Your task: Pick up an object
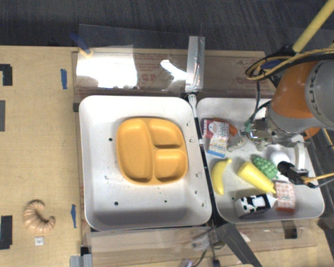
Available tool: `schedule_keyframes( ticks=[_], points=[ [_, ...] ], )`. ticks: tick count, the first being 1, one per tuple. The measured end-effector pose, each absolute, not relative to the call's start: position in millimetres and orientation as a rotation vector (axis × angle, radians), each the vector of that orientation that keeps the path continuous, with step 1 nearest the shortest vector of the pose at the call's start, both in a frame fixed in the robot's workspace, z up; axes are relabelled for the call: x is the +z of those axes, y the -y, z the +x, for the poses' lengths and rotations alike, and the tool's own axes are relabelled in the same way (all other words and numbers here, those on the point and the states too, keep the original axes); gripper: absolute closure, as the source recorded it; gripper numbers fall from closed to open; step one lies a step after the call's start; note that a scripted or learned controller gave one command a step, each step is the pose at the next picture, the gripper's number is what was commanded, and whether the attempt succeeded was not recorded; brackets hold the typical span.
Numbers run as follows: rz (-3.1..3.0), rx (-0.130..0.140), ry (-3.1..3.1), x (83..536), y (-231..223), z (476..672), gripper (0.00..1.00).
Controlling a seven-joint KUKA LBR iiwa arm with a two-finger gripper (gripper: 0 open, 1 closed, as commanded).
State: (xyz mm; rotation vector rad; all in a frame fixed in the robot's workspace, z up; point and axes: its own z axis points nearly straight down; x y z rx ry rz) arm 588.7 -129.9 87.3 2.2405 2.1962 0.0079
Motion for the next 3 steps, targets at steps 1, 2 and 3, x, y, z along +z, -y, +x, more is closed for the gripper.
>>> schedule_keyframes(
  ticks=[1,2,3],
  points=[
    [2.181,0.005,-2.256,88,137,517.4,0.00],
    [2.170,0.010,-2.260,88,104,482.8,0.00],
    [2.167,0.014,-2.257,98,104,484.8,1.00]
  ],
)
